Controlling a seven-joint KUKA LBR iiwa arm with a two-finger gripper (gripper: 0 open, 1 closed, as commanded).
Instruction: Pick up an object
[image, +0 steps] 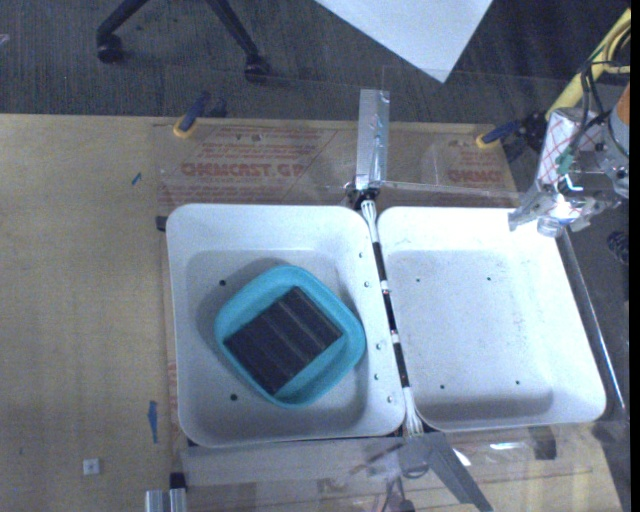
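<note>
Dish (290, 335), blue, stiff and probably light, lies in left bin (200, 240); I'd grasp its rim. Gripper (548, 212) closure: I cannot tell.

The two white bins (470, 320) look like smooth, faintly glossy moulded plastic, and the turquoise tray (290, 335) in the nine o'clock bin looks like matt plastic holding a dark, ribbed, slightly shiny insert (281, 338). The bench (70, 280) under them has the dull, grainy face of wood or board, with a clear glossy sheet (260, 170) lying over it toward twelve o'clock. At two o'clock the gripper (545, 212) shows pale, shiny metal-like parts.
</note>
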